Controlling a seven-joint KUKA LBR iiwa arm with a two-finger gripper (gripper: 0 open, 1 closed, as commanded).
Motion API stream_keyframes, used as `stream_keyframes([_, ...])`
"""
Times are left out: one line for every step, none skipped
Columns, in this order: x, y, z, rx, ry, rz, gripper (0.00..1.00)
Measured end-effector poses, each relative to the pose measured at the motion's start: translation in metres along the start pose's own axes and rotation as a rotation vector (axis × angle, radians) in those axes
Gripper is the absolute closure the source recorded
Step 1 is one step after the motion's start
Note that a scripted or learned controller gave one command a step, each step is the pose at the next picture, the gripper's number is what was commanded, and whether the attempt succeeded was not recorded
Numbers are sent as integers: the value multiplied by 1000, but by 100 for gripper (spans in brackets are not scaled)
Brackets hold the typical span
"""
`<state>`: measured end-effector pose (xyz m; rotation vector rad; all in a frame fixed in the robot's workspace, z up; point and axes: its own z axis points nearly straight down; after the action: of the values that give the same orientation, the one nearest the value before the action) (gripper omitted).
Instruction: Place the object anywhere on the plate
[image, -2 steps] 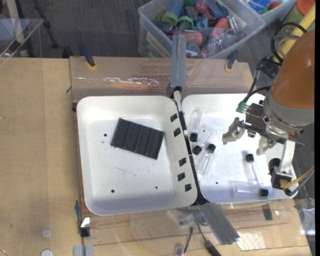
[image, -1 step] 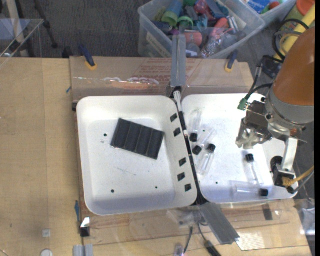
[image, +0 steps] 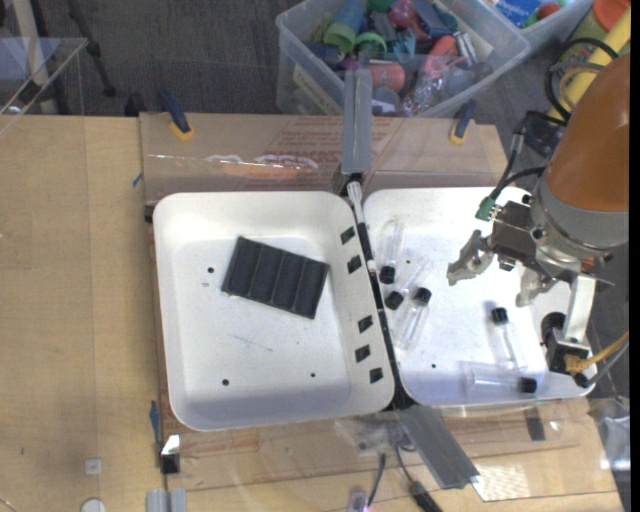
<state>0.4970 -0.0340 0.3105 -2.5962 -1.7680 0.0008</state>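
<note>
You have the gripper hovering above the right bin, its two fingers spread apart with nothing between them. Below and around it, several clear tubes with black caps lie scattered on the bin floor: a cluster near the divider between the bins, one tube under the gripper, and another along the near edge. The plate, a dark ribbed rectangle, lies tilted in the left bin, well apart from the tubes. You can see faint reddish printing on the cardboard behind the bins, too blurred to read. A clear tote of colourful items sits at the desk's far side.
</note>
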Motion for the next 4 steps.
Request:
stream_keyframes([0, 0, -9, 0, 0, -1, 100])
stream_keyframes([0, 0, -9, 1, 0, 0, 0])
stream_keyframes([1, 1, -18, 1, -1, -2, 100])
stream_keyframes([1, 1, -18, 1, -1, -1, 0])
